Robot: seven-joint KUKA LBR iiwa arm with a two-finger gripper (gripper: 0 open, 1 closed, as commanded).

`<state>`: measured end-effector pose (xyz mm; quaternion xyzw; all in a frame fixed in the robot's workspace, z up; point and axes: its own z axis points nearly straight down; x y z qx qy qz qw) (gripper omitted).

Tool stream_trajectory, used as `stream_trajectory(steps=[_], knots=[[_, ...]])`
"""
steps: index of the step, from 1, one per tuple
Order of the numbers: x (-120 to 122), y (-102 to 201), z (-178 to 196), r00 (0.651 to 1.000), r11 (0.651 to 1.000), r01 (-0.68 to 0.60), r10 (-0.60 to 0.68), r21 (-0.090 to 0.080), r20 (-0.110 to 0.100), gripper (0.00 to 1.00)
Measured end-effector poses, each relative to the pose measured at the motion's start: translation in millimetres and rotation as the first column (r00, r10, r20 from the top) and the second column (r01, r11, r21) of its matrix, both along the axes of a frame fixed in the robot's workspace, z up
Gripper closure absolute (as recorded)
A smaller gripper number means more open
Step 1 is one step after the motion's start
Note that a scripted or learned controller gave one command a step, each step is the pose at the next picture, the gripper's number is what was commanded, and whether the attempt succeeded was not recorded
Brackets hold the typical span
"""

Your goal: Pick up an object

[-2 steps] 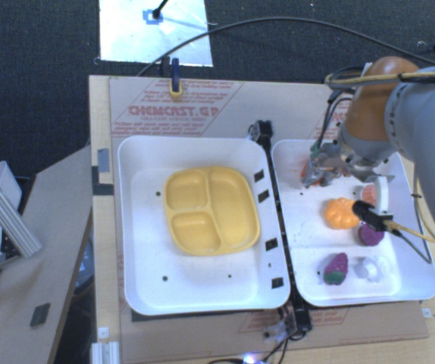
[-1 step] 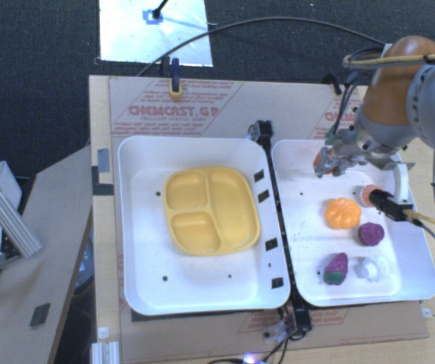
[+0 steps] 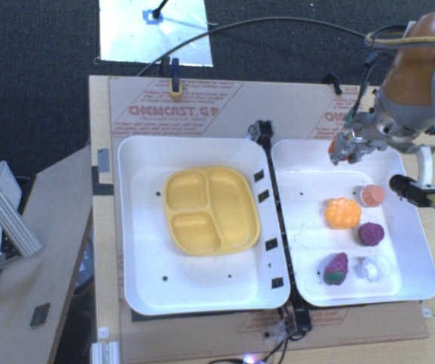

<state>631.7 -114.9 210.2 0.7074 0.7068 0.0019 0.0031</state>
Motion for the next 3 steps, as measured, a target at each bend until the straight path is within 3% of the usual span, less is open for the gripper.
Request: stream_trajectory(steps=[1,3], knots=[[1.0,0.1,14.5,1.0,1.0,-0.004,0.004,0.001,-0.004,1.0],[-23.4,111.7,9.1,1.0,1.0,-0.011,0.011,0.003,-0.007,1.0]])
